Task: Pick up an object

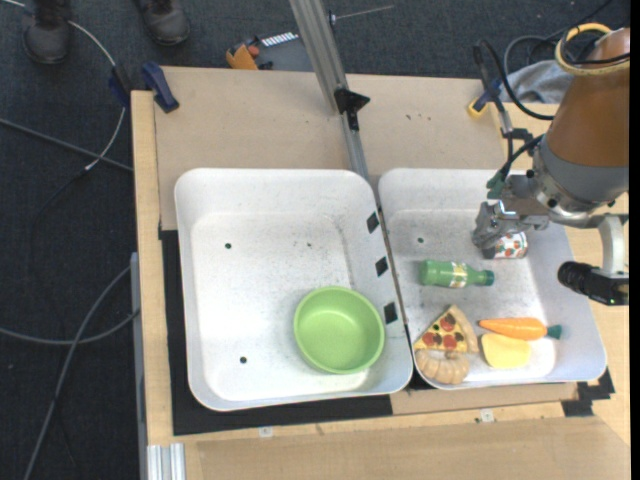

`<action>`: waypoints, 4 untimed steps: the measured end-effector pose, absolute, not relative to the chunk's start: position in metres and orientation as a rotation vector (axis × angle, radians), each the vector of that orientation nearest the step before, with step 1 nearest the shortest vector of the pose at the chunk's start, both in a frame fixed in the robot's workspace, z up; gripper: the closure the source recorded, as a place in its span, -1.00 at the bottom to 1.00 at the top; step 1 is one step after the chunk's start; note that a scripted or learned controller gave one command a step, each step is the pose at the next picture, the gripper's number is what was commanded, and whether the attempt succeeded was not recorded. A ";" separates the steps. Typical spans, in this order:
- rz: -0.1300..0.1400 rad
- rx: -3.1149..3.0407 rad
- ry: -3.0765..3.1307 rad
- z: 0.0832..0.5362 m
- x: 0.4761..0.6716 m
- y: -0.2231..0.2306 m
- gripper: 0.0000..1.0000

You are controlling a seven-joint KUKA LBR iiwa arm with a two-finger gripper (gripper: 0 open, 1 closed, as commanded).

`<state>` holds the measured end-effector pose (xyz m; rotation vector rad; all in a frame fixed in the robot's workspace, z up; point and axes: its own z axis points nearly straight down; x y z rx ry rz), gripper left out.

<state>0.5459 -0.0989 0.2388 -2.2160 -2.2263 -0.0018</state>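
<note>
My gripper is low in the right bin, near its back right part. Right beside it, touching or nearly so, is a small red-and-white can; I cannot tell whether it is held. A green bottle lies on its side just in front of the gripper. Further forward are a pizza slice, an orange carrot and a yellow wedge.
A green bowl sits in the left bin at its front right. A metal pole slants over the divide between the bins. The arm's orange band hangs over the right bin's far edge.
</note>
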 end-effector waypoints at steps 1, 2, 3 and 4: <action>-0.001 -2.216 -2.225 0.230 0.549 -0.051 1.00; -0.003 -2.216 -2.227 0.242 0.560 0.001 1.00; -0.002 -2.214 -2.227 0.240 0.566 0.063 1.00; 0.000 -2.218 -2.224 0.229 0.581 0.099 1.00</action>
